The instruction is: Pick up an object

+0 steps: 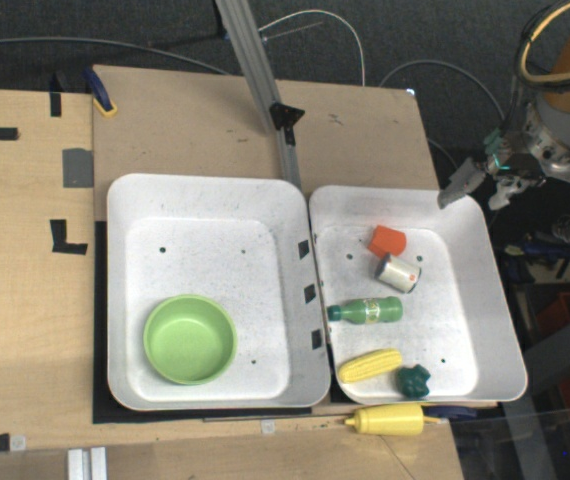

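The right bin (465, 268) holds several small objects: an orange block (387, 239), a white and silver cylinder (398, 273), a green bottle (367, 312) lying on its side, a yellow corn cob (369, 365) and a dark green piece (413, 380). My gripper (478, 188) hovers over the bin's far right corner, well above and to the right of the orange block. Its two fingers stand apart, open, with nothing between them.
A green bowl (190, 339) sits in the near part of the left bin (205, 208). A yellow bottle (390, 420) lies on the bench just outside the right bin's near rim. A grey pole (255, 53) slants down to the bins' far edge.
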Controlling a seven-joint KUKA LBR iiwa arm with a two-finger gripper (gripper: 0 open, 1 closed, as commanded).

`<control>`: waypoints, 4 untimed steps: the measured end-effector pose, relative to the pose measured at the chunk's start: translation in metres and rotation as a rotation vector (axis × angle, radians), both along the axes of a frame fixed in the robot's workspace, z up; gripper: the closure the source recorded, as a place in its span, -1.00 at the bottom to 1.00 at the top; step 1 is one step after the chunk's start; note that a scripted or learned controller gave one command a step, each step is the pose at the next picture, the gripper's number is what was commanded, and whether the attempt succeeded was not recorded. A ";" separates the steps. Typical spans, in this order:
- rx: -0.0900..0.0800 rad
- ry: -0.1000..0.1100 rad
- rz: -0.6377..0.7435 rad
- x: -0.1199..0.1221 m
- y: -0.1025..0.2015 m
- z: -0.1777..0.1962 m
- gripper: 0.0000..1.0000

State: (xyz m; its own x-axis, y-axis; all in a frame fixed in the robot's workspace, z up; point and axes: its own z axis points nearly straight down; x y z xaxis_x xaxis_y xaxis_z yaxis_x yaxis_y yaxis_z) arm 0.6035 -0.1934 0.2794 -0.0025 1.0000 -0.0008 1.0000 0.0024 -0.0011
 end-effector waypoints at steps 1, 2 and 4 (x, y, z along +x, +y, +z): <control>0.000 0.000 0.000 0.000 0.000 0.000 -1.00; 0.001 0.006 -0.001 0.003 -0.004 -0.062 -1.00; 0.001 0.005 0.000 -0.005 0.000 -0.167 -1.00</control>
State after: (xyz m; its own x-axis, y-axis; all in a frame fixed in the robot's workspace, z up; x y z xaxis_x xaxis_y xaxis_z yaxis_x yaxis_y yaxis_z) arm 0.5989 -0.1930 0.1126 -0.0021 1.0000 -0.0001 1.0000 0.0021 -0.0056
